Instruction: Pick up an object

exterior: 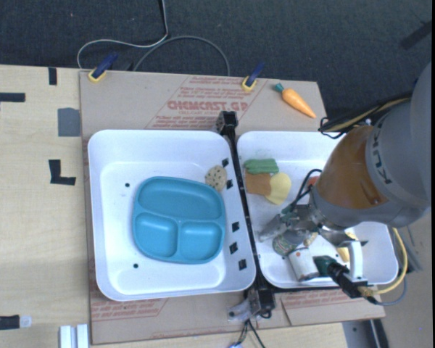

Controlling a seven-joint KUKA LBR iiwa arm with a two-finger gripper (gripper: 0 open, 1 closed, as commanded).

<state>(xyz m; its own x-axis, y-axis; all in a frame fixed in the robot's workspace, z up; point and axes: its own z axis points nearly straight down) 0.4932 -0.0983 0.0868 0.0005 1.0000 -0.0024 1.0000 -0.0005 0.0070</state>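
Camera view shows one gripper (284, 227) low inside the right bin (380, 274); whether it is released or grasping I cannot tell. Just above it lie three food pieces, touching: one yellow (280, 188), one orange-brown (257, 184), one green (262, 166). Further left, in the left bin (109, 194), sit one blue divided plate (178, 220) and one speckled cookie (217, 176). Far above, one toy carrot (295, 100) rests on cardboard (196, 107) printed "CHEMCAST GP". Behind is dark carpet (290, 27).
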